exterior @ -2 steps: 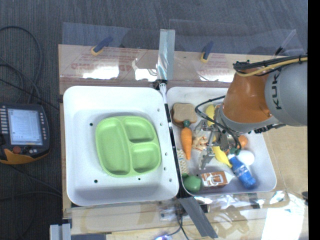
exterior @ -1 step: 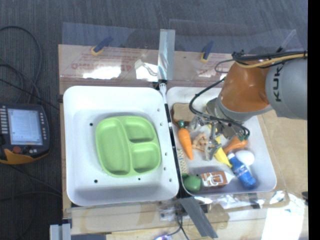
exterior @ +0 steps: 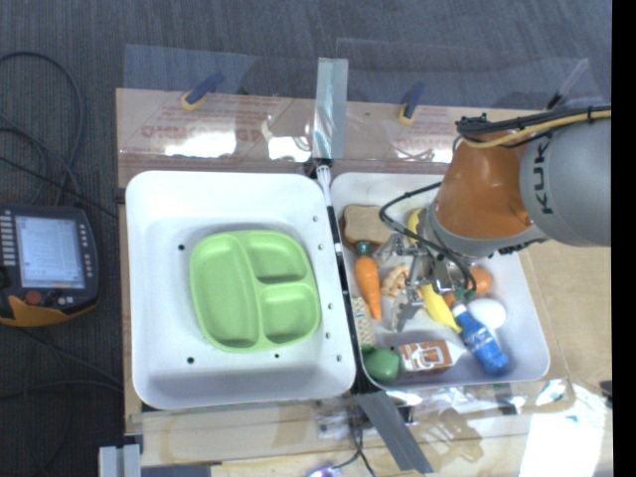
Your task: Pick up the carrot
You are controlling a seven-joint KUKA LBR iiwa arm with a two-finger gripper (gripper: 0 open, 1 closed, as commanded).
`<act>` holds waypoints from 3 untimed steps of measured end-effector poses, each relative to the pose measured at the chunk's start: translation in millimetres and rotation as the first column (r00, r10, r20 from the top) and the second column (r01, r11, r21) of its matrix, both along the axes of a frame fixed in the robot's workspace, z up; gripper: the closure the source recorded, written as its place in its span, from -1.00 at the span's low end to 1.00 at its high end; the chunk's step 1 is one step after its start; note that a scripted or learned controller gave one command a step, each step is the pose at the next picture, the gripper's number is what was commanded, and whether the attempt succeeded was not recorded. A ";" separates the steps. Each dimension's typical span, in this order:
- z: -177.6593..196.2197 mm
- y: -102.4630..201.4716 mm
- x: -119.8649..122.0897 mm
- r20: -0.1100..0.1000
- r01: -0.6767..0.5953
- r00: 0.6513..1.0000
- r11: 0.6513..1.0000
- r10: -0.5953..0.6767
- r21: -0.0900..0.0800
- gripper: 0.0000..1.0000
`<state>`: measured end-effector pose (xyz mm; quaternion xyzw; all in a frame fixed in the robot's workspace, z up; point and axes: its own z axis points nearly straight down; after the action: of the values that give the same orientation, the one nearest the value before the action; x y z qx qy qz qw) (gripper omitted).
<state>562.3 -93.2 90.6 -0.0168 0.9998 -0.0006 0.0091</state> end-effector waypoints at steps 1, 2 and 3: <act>0.2 -2.9 -21.0 0.001 0.042 0.999 0.999 -0.042 0.002 -1.00; -0.2 -2.6 -19.5 -0.004 0.057 0.998 0.998 -0.057 0.002 -1.00; -0.1 -3.6 -22.2 0.000 0.111 0.994 0.994 -0.111 0.004 -1.00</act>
<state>540.2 -96.8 90.6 0.0388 0.9992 0.0007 0.0090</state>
